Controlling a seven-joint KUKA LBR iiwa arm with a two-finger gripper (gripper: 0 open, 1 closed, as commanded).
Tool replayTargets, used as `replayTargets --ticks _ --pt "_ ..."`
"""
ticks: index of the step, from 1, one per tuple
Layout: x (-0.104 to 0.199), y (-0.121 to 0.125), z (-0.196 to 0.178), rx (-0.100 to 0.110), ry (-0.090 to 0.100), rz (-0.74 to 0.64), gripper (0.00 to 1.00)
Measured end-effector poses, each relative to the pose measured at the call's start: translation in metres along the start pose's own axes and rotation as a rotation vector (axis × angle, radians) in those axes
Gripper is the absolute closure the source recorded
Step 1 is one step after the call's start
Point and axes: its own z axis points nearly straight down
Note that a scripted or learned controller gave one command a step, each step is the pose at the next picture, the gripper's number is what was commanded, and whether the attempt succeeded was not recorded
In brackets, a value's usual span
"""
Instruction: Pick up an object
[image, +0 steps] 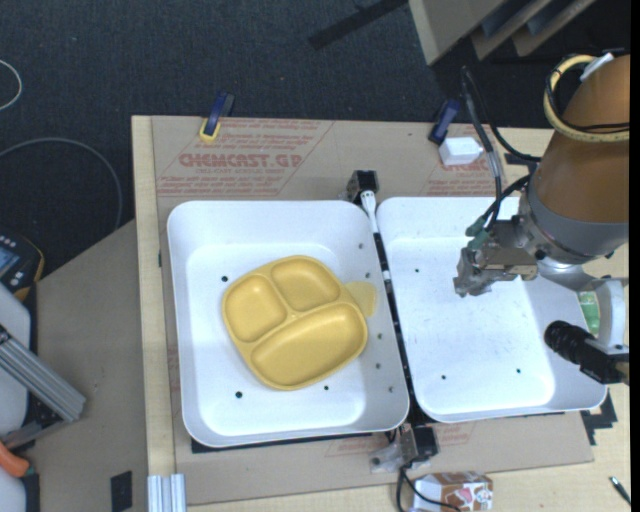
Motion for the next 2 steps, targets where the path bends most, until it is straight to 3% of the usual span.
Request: replayTargets --ticks 1,2 --pt "0.053 0.001 -0.101 -0.007 0.000 0.004 1.00" --pt "0.110 0.001 -0.105 0.003 -0.001 0.003 1.00"
